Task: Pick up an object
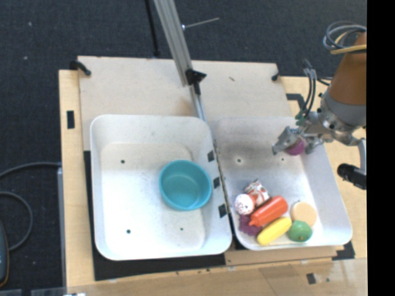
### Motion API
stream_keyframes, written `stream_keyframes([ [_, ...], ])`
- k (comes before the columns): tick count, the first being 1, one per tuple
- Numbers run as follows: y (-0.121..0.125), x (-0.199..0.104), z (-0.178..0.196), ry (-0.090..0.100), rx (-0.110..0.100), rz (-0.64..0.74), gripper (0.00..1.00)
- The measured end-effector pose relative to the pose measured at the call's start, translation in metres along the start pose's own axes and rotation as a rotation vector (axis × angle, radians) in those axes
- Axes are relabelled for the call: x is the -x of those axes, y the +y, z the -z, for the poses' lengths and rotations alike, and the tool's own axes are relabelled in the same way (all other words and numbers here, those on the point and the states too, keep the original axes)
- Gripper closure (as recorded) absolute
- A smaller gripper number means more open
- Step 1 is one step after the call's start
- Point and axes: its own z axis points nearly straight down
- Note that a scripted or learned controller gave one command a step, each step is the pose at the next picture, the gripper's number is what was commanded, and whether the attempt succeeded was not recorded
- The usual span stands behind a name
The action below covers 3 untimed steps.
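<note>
Purple object point(297, 147) sat pinched between the fingers of the gripper point(295, 142) over the far side of the right bin point(333, 196), w/ a straight, slow lift advisable to keep it from slipping.

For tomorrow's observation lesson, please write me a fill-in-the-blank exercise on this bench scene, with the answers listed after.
1. The blue bowl sits in the ____ bin.
2. The yellow banana lies in the right bin, just below the ____ carrot-shaped toy.
3. The gripper has a small ____ object between its fingers.
4. The green fruit rests near the right bin's ____ edge.

Missing words: left; orange; purple; front
</note>
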Motion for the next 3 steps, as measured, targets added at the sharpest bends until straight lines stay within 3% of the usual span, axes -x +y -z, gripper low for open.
stream_keyframes([
  [2,0.014,-0.002,-0.111,0.000,-0.001,-0.002,0.00],
  [3,0.016,-0.001,-0.096,0.000,0.008,-0.005,1.00],
])
